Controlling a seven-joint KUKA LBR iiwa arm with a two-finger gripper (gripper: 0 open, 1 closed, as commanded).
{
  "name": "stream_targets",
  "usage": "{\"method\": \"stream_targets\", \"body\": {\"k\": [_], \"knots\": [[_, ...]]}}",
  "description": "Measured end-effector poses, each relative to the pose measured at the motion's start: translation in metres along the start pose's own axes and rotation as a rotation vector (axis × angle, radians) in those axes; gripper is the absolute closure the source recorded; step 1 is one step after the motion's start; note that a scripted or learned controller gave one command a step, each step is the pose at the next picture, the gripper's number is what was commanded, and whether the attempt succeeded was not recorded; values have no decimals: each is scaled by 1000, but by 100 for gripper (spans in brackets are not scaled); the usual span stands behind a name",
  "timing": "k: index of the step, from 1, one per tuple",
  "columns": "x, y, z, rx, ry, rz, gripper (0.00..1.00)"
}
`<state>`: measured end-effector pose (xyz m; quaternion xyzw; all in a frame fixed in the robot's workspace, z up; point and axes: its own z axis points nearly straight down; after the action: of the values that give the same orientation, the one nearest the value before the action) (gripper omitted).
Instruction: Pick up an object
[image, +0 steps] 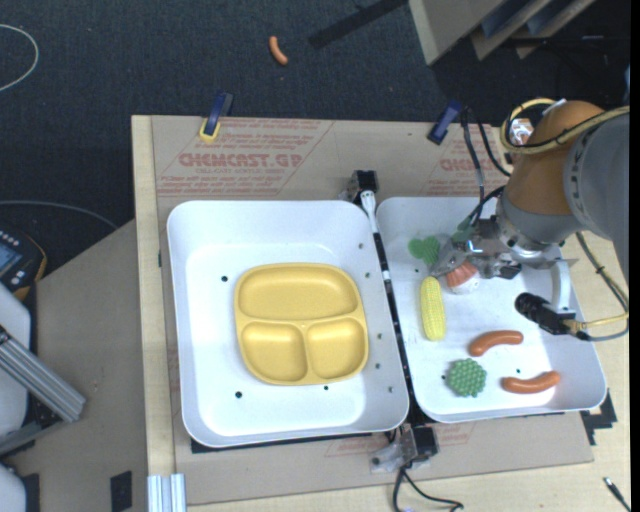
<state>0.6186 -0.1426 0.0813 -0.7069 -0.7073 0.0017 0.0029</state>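
The arm reaches in from the right over the right bin (590, 385), its gripper (470, 262) lowered near the bin's upper middle. A small red and white object (460, 277) sits right at the fingertips, but whether it is clasped between them, or whether they stand apart or together, I cannot tell. Just left lies a green leafy piece (425, 248). Below are a corn cob (432, 308), a green broccoli-like piece (465, 377) and 2 sausages (496, 342) (531, 381). The left bin (195, 300) holds a yellow divided plate (300, 322)
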Motion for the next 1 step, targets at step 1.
{"method": "stream_targets", "body": {"k": [1], "knots": [[-1, 2, -15, -8, -2, 1, 100]]}}
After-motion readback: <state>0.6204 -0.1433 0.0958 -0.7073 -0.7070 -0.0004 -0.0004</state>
